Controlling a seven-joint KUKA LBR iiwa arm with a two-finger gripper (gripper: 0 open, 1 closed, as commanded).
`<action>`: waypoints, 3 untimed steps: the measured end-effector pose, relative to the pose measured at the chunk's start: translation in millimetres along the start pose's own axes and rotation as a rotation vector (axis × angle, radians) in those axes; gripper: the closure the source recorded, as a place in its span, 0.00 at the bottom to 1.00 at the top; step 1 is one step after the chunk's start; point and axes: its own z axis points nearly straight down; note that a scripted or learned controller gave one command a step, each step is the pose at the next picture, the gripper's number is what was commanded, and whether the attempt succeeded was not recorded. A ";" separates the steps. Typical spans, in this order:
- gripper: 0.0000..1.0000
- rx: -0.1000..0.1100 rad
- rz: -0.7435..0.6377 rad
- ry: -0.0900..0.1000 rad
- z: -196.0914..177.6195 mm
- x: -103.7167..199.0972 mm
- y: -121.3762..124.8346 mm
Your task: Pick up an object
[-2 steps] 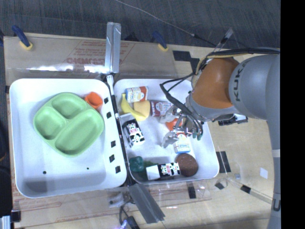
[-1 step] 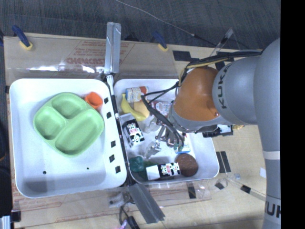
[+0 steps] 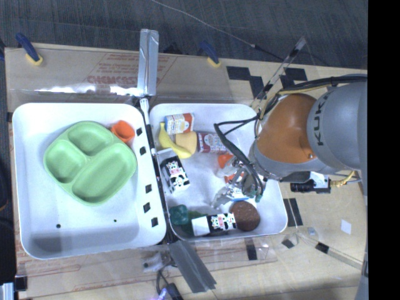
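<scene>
While the gripper (image 3: 239, 189) hangs — grip unreadable — the right bin (image 3: 269, 120) holds two cow-print cartons (image 3: 175, 173).

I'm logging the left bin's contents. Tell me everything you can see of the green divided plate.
The pale green plastic plate has three compartments: two smaller ones at its upper left and one long one at its lower right. It lies flat, turned at an angle, in the upper part of the left white bin. A small orange cup sits at its upper right edge.
</scene>
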 end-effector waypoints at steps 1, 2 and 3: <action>0.00 -0.001 0.029 0.003 0.7 -19.8 84.9; 1.00 0.001 0.027 0.003 -9.4 -20.6 83.2; 1.00 -0.001 0.119 -0.005 -103.1 -58.8 97.0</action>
